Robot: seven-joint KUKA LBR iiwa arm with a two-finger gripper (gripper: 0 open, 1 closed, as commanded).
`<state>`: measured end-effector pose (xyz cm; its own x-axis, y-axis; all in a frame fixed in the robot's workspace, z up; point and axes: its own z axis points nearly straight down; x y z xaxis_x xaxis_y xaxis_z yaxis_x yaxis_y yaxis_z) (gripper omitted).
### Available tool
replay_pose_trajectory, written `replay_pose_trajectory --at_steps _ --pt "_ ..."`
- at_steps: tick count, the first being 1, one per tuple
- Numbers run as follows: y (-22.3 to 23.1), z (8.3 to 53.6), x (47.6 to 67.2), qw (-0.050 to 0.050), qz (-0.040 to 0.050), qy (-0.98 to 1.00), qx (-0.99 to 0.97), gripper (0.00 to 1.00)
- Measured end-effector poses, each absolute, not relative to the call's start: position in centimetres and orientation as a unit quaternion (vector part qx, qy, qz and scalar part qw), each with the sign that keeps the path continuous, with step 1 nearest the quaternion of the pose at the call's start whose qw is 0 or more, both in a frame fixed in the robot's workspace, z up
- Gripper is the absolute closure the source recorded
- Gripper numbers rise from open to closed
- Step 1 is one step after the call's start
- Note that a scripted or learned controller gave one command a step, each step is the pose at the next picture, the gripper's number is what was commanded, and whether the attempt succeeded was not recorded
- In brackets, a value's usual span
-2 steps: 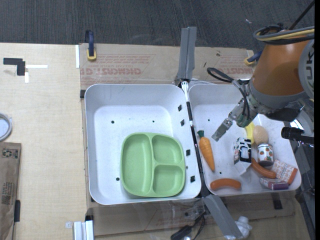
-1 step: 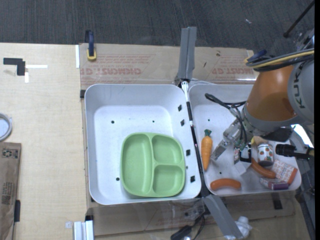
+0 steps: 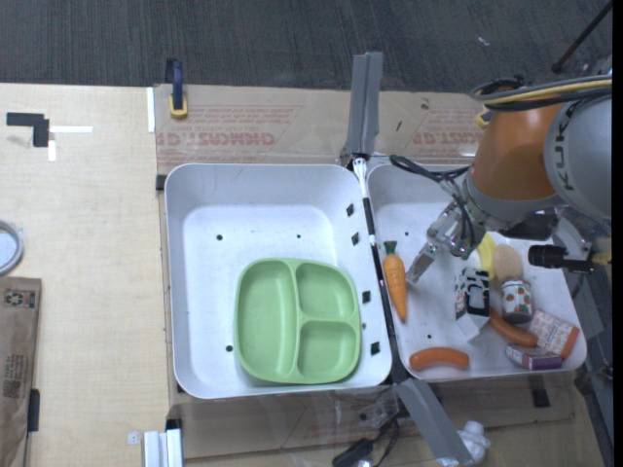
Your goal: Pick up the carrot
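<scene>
Camera view, sweeping from the left: bare wooden bench first, a roll of tape cut off at the edge, a brown paper bag below it. Next, left bin, white and shallow, holding a green divided plate toward its near right corner, three compartments up. Across the shared rim into the right bin, and straight away the carrot: lying flat on the floor just beside the left wall, green top pointing away, orange tip toward the viewer. Just right of it, gripper, slanting down from the orange band of the arm, fingertips low and close to the carrot's side, yet a sliver of white floor between them. Nothing gripped; jaws look nearly together, but hard to call for sure at this angle. Further along, an orange sausage near the front wall, then a crowded right side: black-and-white carton, yellow piece, small jar, another sausage, pink-and-white packet.
</scene>
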<state>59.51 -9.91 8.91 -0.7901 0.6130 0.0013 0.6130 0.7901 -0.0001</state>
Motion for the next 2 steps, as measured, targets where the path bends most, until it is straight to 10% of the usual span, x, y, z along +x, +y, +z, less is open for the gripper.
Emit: replay_pose_trajectory --at_steps 1,2 --pt "-10.0 9.6 59.6 0.001 -0.0003 -0.945 -0.326 1.00" --pt "-5.0 18.9 54.9 0.001 0.0003 -0.959 -0.285 1.00"
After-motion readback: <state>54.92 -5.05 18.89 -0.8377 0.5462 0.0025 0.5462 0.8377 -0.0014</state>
